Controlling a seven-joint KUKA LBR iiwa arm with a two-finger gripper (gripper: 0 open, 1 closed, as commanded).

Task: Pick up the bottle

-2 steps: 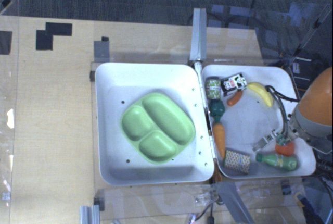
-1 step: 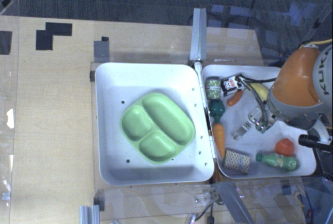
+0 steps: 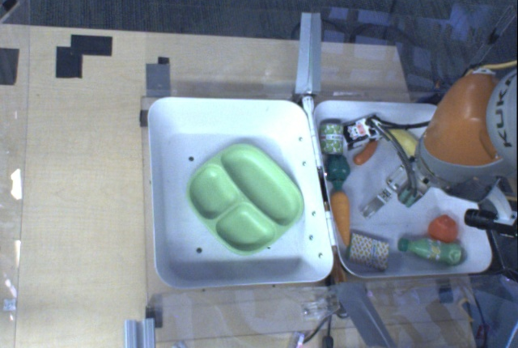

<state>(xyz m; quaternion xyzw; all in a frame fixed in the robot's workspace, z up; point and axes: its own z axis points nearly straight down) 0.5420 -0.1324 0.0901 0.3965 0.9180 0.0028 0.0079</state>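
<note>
While my gripper hangs over the middle of the right bin with fingers narrowly parted on nothing, the green bottle lies on its side at its four o'clock, just below a tomato.

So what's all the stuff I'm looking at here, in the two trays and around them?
left bin: one, white, left half of bench
divided plate: one, light green, three sections, middle of left bin
right bin: one, white, right of the left bin
bottle: one, green with yellow cap, lying near right bin's front edge
carrot: one, orange, along right bin's left wall
can: one, green label, right bin's back left corner
patterned block: one, grey-tan, front of right bin
red-orange round item: one, just behind bottle
banana: one, yellow, back of right bin
arm: one, grey and orange, from right
tool: one, metal, above middle of right bin
</note>
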